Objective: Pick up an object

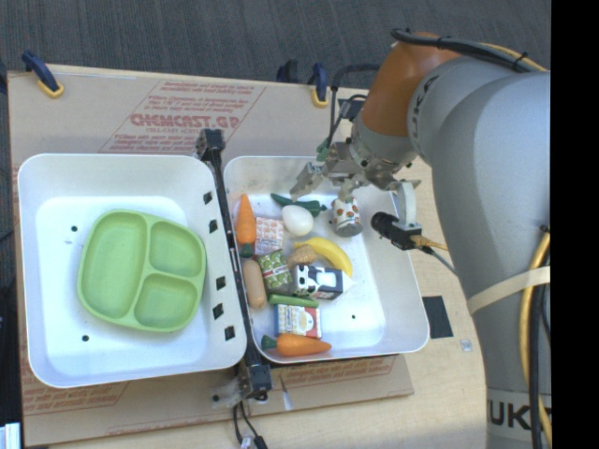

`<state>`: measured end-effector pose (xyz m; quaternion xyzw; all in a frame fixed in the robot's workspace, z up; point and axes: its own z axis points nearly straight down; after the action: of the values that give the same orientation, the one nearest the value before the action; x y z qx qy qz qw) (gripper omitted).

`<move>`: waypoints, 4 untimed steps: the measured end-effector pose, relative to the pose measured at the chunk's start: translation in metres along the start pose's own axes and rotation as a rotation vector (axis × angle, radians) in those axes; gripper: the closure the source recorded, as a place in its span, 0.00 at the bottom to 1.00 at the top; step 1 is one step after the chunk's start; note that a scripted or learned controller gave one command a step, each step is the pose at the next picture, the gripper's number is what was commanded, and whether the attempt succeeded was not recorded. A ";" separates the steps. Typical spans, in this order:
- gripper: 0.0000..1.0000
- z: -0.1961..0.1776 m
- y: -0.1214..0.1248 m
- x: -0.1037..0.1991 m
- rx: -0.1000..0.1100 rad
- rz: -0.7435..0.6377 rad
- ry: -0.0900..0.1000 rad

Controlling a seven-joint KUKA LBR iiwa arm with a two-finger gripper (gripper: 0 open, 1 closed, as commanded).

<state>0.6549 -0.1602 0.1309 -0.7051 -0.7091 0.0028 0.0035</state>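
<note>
My gripper point(326, 187) hangs over the back of the right bin point(398, 316), its fingers spread open with nothing between them. Just below it lie a white egg point(298, 220), a dark green pepper point(292, 199) and a small spotted cup point(345, 216). Further forward in the same bin are a banana point(329, 251), a black-and-white carton point(316, 279), an upright carrot point(244, 219), a tan sausage point(253, 283), a small red-and-white box point(298, 321) and a second carrot point(301, 346).
The left bin point(47, 176) holds a green divided plate point(140, 269). A black divider point(223, 241) runs between the bins. The grey arm with its orange band point(402, 78) fills the right side above the bench.
</note>
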 end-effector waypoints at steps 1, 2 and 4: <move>0.00 -0.034 -0.080 -0.002 -0.006 -0.001 -0.003; 0.00 0.022 -0.157 0.001 -0.027 -0.002 -0.003; 1.00 -0.067 -0.106 -0.013 -0.010 0.000 -0.002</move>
<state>0.5499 -0.1740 0.1984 -0.7052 -0.7090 -0.0001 -0.0006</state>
